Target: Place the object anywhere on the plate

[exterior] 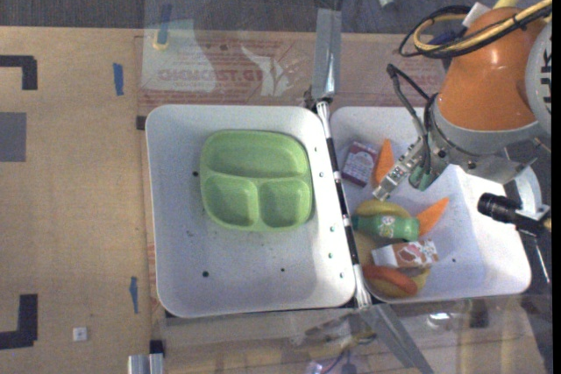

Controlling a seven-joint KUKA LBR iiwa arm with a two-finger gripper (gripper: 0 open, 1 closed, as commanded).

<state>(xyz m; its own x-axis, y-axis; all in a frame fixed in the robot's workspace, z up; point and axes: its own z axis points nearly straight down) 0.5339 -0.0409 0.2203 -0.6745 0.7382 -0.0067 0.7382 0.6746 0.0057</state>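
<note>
Two bins before us: green plate [256, 178] in the left, our gripper [405, 173] hovering over the right bin's toys [392, 228]; its grip we can't tell.

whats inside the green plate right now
Nothing that the camera view shows: the green plate in the left bin has three bare compartments. The toy food all lies in the right bin, below the hand. What is under the plate is hidden.

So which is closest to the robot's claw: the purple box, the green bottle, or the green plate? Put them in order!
From the gripper in the right bin:
1. Purple box, just to its left.
2. Green bottle, below it, only slightly farther.
3. Green plate, far away in the left bin.
</note>
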